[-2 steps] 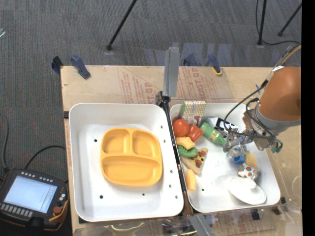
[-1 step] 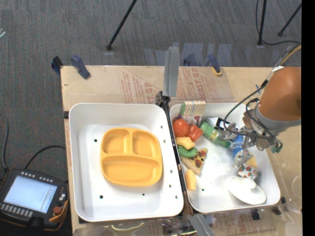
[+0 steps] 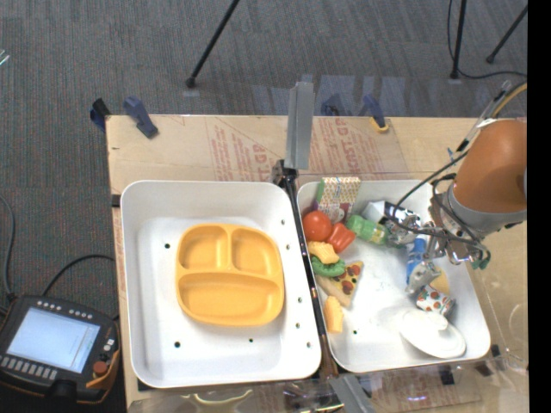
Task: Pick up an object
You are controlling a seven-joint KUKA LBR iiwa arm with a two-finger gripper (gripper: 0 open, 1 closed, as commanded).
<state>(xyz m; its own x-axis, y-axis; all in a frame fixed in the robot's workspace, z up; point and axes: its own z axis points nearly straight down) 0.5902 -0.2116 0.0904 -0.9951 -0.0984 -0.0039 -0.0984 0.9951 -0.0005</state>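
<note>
tray (image 3: pixel 231 275) in left bin (image 3: pixel 146 222), toys (image 3: pixel 331 261) right

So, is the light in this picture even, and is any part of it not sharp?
Camera view: soft, even light; the yellow tray and left bin are sharp with faint shadows; the toys in the right bin look slightly soft; the gripper is small and cluttered, so its details are unclear.

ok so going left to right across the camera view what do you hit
teach pendant → left bin → yellow plate → tomato → green bottle → white bowl → arm
</note>
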